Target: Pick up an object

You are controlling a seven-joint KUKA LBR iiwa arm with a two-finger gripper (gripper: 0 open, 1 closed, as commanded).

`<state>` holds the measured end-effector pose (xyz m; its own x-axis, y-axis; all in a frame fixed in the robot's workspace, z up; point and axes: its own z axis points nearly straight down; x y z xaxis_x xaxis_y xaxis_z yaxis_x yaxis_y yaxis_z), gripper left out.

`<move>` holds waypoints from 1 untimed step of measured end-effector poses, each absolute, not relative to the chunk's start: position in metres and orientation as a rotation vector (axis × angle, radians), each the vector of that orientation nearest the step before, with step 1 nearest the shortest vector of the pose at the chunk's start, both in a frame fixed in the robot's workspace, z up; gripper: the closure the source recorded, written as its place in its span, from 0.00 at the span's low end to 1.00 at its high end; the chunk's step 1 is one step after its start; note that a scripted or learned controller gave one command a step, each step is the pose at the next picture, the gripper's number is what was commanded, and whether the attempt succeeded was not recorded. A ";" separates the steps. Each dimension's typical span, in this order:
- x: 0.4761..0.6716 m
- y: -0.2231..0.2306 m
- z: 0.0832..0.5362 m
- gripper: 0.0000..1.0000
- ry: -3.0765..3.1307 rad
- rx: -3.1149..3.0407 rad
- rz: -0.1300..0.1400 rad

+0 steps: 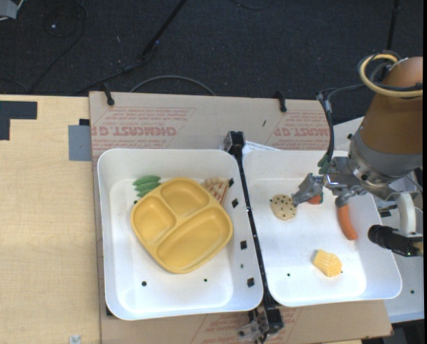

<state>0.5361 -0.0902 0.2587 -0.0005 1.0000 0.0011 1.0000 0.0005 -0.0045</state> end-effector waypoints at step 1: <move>0.529 -0.085 0.198 0.00 -2.216 -2.216 0.008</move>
<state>0.5287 -0.0849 0.1983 -0.0002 1.0000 0.0018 1.0000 0.0002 -0.0086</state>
